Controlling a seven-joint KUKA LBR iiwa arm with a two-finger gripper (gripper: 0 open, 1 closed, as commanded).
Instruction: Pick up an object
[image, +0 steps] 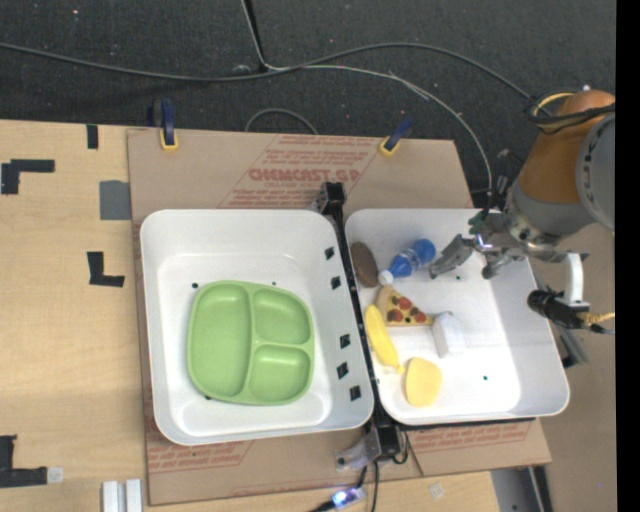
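Left bin (160, 300): holding a green divided plate (250, 342), lying flat.
Right bin (520, 330): holding the small objects, clustering toward its left side.
Arm (565, 170): reaching in, partly cut off at the edge.
Gripper (470, 256): hovering over the bin's upper part, fingers spreading apart, gripping nothing.
Banana (381, 337): lying along the bin's left wall, long axis running near-far.
Blue bottle (411, 256): lying tilted, cap pointing lower left, just beside the fingertips.
Pizza slice (403, 310): details being hard to make out.

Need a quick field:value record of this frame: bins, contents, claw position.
left bin: green divided plate, lying flat
right bin: blue bottle, brown oval object, pizza slice toy, banana, yellow rounded piece, small pale block
claw: over the right bin's upper right part, right of the blue bottle
held: nothing seen between the fingers
arm: enters from the right, orange band visible
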